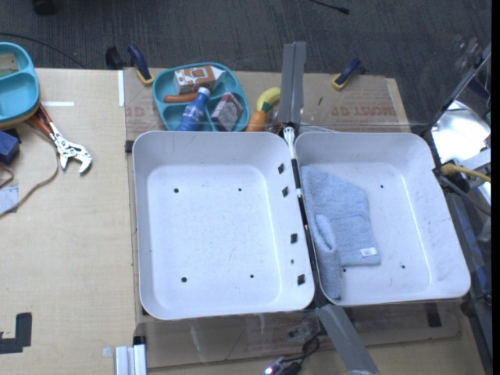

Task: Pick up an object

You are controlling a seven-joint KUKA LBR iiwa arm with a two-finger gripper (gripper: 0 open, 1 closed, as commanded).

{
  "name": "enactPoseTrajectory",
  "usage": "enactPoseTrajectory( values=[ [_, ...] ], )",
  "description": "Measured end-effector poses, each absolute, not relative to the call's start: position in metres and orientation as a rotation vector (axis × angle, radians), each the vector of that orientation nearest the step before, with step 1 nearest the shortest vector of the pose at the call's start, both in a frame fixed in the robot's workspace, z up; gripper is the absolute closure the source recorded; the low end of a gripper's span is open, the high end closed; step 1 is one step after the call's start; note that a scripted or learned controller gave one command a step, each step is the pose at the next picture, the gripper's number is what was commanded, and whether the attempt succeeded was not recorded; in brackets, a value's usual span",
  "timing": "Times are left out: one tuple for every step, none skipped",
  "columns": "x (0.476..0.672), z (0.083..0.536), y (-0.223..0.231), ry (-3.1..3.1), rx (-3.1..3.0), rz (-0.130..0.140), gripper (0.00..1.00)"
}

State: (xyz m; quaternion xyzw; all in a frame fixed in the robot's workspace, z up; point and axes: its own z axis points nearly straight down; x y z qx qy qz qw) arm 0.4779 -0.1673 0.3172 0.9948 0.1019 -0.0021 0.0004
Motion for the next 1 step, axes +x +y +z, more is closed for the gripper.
enactPoseTrajectory(
  values=[
    [0.4762, 0.1653, -0.2136, 0.459, 3.11, -0.008, 0.0]
  ],
)
